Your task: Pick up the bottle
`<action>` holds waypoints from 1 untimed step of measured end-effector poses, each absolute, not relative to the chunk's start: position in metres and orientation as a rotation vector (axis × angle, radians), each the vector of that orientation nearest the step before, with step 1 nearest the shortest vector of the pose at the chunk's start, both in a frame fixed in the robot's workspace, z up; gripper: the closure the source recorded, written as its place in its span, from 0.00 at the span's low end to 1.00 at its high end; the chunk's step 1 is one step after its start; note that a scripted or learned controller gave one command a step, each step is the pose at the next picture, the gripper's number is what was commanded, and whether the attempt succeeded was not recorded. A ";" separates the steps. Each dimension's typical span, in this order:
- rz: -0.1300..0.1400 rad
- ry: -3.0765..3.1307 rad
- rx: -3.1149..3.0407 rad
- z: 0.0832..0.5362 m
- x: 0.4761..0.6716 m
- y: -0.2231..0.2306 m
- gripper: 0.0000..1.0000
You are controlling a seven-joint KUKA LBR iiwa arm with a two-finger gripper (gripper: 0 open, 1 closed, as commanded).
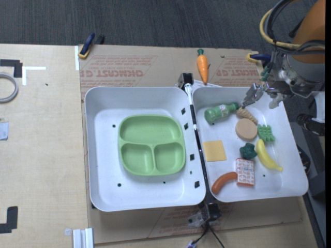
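Two white bins; the gripper (pixel 252 98), its grip unreadable, hovers just beside the green bottle (pixel 220 112), label illegible, above mirrored cardboard lettering (pixel 120 72).

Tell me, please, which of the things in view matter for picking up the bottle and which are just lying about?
Part of the job:
green bottle, lying on its side in the right bin
gripper, just above the bottle's cap end

Just lying about:
green divided plate in the left bin
cheese slice
sausage
banana
carton
carrot outside the bins
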State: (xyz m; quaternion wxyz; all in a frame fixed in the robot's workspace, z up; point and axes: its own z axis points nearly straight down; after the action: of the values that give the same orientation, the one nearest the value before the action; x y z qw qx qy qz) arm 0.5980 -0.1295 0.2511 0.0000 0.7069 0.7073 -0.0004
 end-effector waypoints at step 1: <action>-0.002 2.222 2.218 0.261 0.598 -0.130 1.00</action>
State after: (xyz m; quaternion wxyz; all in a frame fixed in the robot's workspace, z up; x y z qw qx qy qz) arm 0.5985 -0.1300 0.2606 0.0008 0.7064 0.7078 -0.0006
